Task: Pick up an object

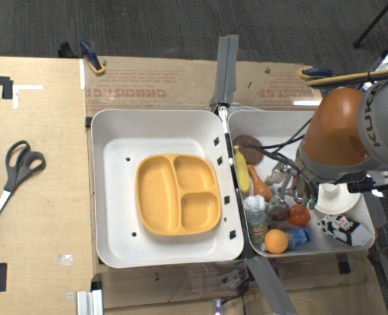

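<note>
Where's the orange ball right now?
The round orange ball lies in the right white bin, near its front edge, beside the clear plastic bottle and just below the red object.

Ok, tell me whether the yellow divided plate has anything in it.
Empty. The yellow divided plate lies flat in the left bin, all three compartments showing bare yellow.

The right bin (371, 241) was crowded: banana (241, 170), bottle (255, 214), orange (276, 241) and cup (336, 199) blocked access. The left bin (108, 176) offered room around the yellow tray (178, 194).
</note>
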{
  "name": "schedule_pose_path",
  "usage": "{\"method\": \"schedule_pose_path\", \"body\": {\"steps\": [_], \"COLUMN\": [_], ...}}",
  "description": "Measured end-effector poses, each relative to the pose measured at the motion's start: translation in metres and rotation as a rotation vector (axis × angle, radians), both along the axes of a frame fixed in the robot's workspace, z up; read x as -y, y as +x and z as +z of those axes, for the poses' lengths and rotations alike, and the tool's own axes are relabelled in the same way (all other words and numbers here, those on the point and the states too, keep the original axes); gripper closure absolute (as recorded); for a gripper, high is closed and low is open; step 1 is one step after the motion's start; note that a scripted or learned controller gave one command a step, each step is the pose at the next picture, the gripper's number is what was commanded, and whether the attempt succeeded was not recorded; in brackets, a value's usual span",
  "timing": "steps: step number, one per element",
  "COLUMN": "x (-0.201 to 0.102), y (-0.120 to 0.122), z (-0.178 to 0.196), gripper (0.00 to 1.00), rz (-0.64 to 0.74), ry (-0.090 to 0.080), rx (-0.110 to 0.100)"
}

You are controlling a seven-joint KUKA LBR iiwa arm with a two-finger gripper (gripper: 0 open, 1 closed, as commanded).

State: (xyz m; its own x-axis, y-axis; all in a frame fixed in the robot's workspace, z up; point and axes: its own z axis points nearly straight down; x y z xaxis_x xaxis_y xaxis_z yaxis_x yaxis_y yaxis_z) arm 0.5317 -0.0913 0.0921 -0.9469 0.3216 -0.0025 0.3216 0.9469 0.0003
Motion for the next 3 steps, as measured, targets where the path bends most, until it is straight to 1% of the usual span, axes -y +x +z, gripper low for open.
{"method": "schedule_pose_path", "body": {"steps": [1,2,3], "x": [0.048,0.001,0.077], "y": [0.083,0.116,0.104], "z": [0.085,0.006,0.087], "gripper": [0.0,0.0,0.0], "rz": [-0.294,-0.136,-0.275], "ry": [-0.001,0.0,-0.001], "rx": [0.002,0.009,0.003]}}
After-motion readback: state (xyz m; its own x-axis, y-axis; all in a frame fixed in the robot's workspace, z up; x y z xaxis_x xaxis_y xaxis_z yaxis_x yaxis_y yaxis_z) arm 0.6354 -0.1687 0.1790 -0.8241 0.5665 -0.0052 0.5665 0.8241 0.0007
